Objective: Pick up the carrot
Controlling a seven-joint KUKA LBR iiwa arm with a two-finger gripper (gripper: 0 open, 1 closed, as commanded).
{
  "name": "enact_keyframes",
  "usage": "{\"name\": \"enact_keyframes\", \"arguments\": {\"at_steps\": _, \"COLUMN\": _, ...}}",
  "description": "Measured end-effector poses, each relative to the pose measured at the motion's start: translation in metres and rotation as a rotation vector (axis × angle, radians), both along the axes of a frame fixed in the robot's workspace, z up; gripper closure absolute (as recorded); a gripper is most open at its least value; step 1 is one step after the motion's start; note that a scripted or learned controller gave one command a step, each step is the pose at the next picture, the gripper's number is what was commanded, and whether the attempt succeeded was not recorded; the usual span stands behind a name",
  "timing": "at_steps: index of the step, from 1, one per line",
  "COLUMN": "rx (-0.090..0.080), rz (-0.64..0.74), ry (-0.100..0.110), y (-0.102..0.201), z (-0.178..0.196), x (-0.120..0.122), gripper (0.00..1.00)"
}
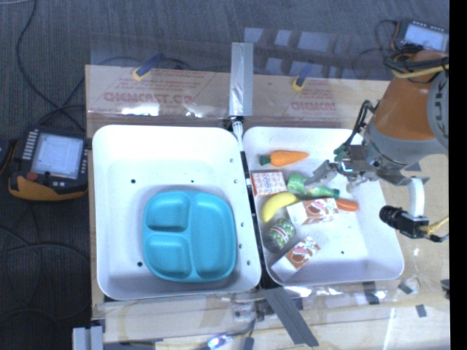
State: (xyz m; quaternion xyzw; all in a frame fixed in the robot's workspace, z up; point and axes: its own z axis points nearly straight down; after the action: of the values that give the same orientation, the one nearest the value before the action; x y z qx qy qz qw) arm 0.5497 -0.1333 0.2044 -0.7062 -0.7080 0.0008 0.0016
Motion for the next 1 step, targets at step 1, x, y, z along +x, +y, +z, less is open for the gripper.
{"name": "enact_keyframes", "arguments": {"at_steps": 1, "rx": -0.001, "rz": 0.0, "ry": -0.002, "y": -0.0203, "z": 0.026, "x": 0.0611, "gripper": 0.0}}
